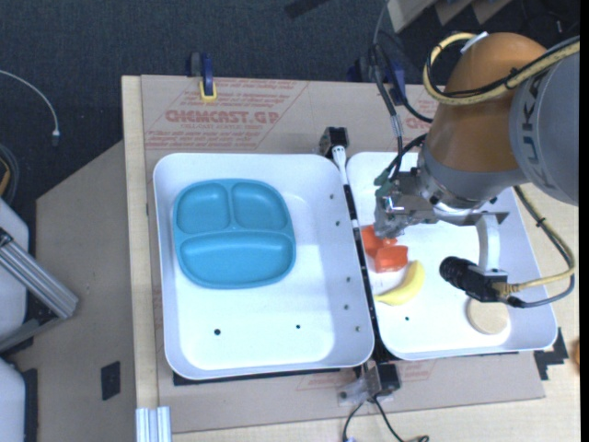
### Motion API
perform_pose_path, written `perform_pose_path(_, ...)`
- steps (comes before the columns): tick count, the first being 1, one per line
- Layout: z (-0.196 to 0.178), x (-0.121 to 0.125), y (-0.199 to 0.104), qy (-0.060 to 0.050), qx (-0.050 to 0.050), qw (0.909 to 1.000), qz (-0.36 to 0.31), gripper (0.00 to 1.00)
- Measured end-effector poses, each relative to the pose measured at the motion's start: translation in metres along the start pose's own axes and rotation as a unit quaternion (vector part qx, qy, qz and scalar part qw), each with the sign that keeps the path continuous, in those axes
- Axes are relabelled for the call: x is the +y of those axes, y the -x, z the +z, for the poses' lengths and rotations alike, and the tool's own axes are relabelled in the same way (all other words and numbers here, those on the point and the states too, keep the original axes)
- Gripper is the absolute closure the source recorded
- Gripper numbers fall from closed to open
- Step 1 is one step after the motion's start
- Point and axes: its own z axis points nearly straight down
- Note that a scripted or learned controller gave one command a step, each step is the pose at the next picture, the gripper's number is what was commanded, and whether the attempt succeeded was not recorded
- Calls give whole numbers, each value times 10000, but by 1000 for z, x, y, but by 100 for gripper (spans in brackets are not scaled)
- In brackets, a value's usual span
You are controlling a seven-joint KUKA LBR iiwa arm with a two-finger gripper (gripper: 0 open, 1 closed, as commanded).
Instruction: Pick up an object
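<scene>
Lying against the left wall of the right bin [515, 334], the orange block [386, 253] sat just under the gripper [394, 212], with a banana [405, 285] touching its lower side. Whether the gripper had closed on the block could not be told. A blue plate [235, 233] sat in the left bin [317, 325].

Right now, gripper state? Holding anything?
Gripper: low in the right bin, over the orange block beside the banana; open or closed cannot be told.

Red "CHEMCAST GP" lettering on the brown board [230, 109] behind the bins.
</scene>
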Motion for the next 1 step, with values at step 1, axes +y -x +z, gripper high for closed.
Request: perform_pose_path(1,14,5,-55,-2,-2,10000,1,100)
